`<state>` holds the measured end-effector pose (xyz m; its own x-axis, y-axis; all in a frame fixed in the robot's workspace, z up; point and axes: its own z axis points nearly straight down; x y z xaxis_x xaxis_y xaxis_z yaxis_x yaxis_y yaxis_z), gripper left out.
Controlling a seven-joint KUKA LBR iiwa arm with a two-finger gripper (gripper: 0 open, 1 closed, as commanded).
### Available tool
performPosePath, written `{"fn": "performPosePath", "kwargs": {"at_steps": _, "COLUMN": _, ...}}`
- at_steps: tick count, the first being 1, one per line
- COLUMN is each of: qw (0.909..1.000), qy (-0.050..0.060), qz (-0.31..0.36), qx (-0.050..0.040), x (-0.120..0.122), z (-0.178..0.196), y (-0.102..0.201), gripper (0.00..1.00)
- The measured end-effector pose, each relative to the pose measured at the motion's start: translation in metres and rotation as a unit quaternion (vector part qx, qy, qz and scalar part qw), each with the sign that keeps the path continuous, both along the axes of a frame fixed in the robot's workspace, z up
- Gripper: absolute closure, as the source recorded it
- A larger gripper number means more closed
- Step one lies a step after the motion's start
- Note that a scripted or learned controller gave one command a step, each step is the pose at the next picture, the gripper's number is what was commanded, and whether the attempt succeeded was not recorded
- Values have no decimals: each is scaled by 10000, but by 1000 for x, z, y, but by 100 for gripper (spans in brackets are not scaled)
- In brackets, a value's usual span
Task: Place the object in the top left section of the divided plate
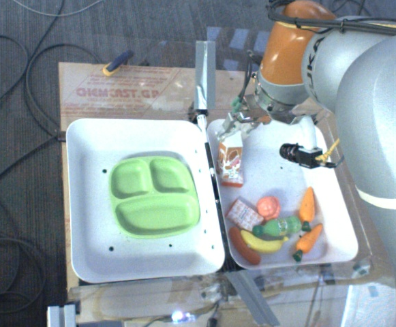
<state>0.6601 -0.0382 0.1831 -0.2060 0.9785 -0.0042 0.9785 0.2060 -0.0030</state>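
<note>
Nearby, toy foods (274,227) crowd the carton (230,163) under the gripper (238,127).

Green divided plate (155,197), left bin (82,182)

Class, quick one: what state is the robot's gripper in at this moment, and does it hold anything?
Gripper: over the top of the small carton in the right bin; open or closed cannot be told, nor any hold on the carton.
</note>
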Motion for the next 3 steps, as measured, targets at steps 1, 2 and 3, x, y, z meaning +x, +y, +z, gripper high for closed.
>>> {"fn": "performPosePath", "kwargs": {"at_steps": 1, "qw": 9999, "qy": -131, "qz": 46, "qx": -92, "x": -81, "z": 8, "y": 42, "gripper": 100}}
{"fn": "performPosePath", "kwargs": {"at_steps": 2, "qw": 9986, "qy": -69, "qz": 519, "qx": -22, "x": -77, "z": 4, "y": 68, "gripper": 100}}
{"fn": "performPosePath", "kwargs": {"at_steps": 3, "qw": 9979, "qy": 9, "qz": 651, "qx": 21, "x": -41, "z": -1, "y": 137, "gripper": 100}}
